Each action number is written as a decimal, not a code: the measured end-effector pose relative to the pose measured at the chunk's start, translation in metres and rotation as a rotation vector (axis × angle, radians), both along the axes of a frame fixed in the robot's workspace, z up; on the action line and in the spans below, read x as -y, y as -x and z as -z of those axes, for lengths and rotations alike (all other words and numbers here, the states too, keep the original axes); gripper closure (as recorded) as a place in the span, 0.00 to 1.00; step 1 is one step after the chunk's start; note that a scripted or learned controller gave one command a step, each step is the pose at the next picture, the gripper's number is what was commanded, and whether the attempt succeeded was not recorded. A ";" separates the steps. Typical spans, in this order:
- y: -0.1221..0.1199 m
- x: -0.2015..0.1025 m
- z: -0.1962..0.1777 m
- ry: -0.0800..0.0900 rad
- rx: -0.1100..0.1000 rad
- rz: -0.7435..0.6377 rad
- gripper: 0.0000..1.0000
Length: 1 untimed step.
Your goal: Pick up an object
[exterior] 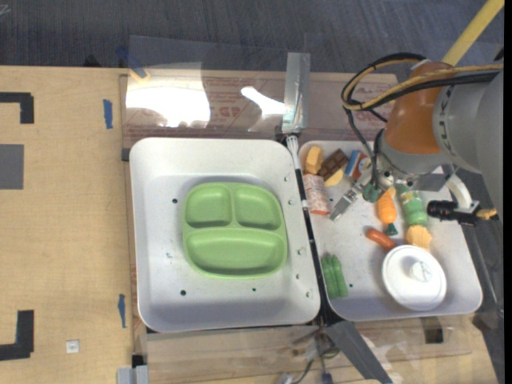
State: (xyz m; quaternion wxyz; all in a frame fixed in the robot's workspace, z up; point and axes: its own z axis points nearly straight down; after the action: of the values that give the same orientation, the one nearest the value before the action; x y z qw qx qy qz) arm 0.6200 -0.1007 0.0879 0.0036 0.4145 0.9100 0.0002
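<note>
Grey arm with orange band reaches in from the right, over the right white bin, since all the small items sit there. Gripper is low near the bin's left side, beside a small red-and-white can; can't tell the claw's opening or any hold. Left white bin carries just a green divided plastic plate.

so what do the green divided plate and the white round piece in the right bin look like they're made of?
Green divided plate: looks like moulded plastic, matte to satin; uniform colour, soft rounded compartment ridges, faint sheen. White round piece: probably glossy plastic, maybe ceramic; bright highlights and a smooth raised centre. The view can't settle which.
</note>
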 end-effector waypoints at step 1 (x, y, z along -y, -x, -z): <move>0.001 0.004 0.000 -0.003 0.001 0.172 0.00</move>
State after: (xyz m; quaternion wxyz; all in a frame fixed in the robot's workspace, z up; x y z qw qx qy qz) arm 0.6190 -0.1044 0.0878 0.0036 0.4913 0.8710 0.0014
